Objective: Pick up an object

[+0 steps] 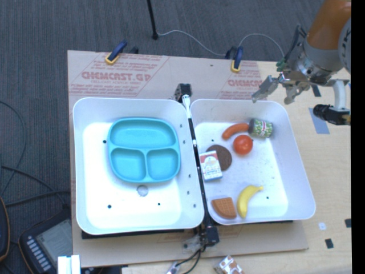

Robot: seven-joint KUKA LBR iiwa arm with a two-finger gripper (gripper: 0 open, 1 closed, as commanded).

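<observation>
Gripper (276,91) hangs at upper right of the frame, over the back rim of the right bin (296,147), fingers spread wide, nothing between them. Your nearest candidate is the small can (262,128), lying on its side in that bin's upper part, just beside the sausage (235,131). Judge it light, rigid, prone to roll; take it across the round body.

a robotics lab bench: 2 white bins (85,153) sit on a protective-film-covered board (114,76) clamped by blue and yellow clamps (117,51), with loose cables (194,36) trailing over grey carpet (34,39) and toy food like a plastic banana (247,198).
</observation>
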